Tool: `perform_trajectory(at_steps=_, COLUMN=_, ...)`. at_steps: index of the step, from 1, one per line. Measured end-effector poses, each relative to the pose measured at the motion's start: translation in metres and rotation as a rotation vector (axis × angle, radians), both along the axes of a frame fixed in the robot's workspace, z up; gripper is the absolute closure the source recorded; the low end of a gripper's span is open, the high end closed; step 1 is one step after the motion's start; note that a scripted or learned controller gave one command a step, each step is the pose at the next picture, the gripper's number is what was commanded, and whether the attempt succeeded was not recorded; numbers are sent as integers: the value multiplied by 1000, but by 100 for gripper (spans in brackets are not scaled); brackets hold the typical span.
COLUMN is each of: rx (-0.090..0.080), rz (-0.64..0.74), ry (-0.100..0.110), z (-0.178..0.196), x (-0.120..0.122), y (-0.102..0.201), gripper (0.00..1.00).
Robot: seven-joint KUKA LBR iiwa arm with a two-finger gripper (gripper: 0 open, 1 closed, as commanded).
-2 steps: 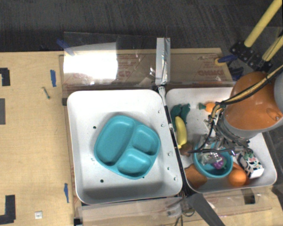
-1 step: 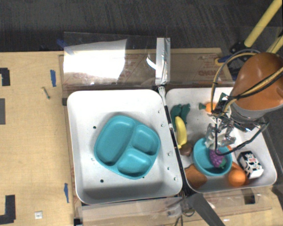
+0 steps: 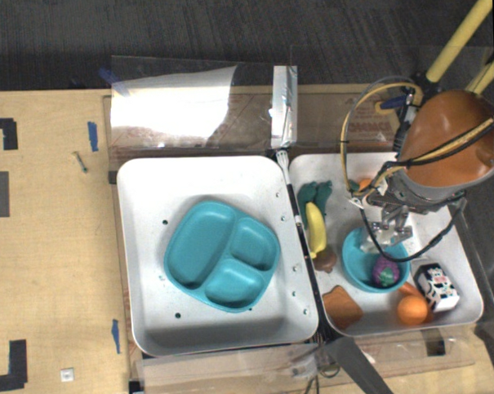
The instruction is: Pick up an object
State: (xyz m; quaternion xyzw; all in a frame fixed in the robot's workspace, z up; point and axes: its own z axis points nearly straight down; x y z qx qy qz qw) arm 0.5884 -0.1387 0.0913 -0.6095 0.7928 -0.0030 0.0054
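Camera view: two white bins on the surface. Left bin [image 3: 140, 188] holds a teal divided plate [image 3: 222, 254]. Right bin [image 3: 468, 301] holds a banana [image 3: 315, 227], a green item [image 3: 315, 191], a brown block [image 3: 342, 306], an orange [image 3: 413, 309], a black-and-white box [image 3: 436, 287], and a blue bowl [image 3: 360, 269] with a purple object [image 3: 387, 271] inside. Gripper [image 3: 390, 231] hangs over the bowl; cannot tell how far its fingers are open or whether they hold anything.
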Motion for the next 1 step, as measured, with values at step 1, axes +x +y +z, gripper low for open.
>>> perform_trajectory(at_steps=1, rx=-8, rz=549, ry=-4, z=0, x=-15, y=-29, gripper=100)
